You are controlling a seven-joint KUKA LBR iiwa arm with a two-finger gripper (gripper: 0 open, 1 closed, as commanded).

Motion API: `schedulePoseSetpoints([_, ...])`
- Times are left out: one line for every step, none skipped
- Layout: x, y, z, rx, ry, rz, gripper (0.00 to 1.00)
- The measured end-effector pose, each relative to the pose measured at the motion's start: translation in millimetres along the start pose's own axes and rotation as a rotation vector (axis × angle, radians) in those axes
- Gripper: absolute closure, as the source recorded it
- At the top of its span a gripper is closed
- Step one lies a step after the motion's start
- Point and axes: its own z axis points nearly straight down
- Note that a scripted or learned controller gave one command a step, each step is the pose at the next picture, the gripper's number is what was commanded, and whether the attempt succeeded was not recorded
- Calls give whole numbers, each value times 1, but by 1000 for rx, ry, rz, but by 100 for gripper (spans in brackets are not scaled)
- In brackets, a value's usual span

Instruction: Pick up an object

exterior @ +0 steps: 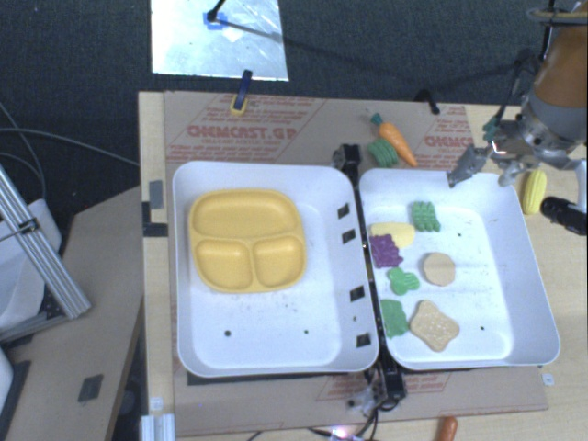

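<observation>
The right bin (pixel 514 274) holds several toy foods: a green ridged piece (pixel 424 216), a yellow piece (pixel 390 234), purple grapes (pixel 384 250), a round tan disc (pixel 439 269), two green pieces (pixel 402 281) (pixel 393 318) and a slice of toast (pixel 434 325). My gripper (pixel 484 170) hangs over the bin's far right corner, above and to the right of the green ridged piece. It is open, with nothing between its fingers. A yellow corn cob (pixel 533 191) lies just right of the gripper at the bin's rim.
The left bin (pixel 266 329) carries a yellow divided plate (pixel 248 239). A toy carrot (pixel 395 141) with a green top lies on the cardboard behind the bins. A black part (pixel 562 212) juts in at the right edge. A foil sheet (pixel 219 24) lies at the far back.
</observation>
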Motion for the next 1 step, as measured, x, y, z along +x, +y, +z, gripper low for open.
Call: schedulePoseSetpoints([-19,2,142,9,2,3,0])
